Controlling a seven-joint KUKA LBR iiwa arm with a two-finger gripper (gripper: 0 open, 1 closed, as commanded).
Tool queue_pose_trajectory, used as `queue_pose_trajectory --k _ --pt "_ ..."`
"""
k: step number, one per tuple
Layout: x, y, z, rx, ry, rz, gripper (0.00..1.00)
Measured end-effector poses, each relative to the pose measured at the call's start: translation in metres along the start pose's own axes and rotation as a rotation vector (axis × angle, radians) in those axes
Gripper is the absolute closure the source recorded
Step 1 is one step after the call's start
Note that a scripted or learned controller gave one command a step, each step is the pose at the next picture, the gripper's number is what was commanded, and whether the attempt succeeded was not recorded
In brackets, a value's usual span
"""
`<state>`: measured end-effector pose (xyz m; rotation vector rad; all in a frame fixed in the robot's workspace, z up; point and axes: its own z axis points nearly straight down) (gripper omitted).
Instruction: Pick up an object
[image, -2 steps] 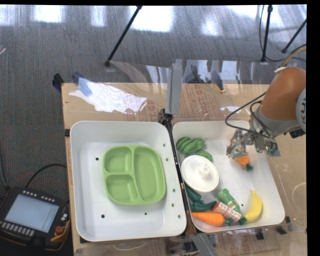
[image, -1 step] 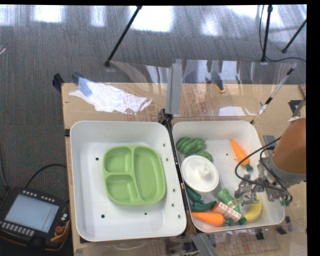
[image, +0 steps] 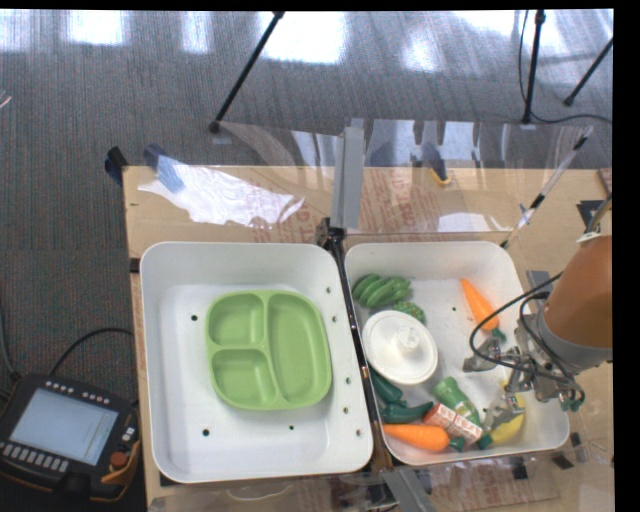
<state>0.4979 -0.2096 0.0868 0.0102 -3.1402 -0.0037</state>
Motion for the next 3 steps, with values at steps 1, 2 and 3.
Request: queue_pose_trajectory --k 1,2,3 --pt "-0.015 0.003 -0.001 0.001 -0.003 -0.113 0.0" --pt "-0.093 -0.004 -0.004 0.0 -0.004 -0.272 0.0" --pt "-0.124 -0.006 -0.002 0.001 -0.005 -0.347 0.0"
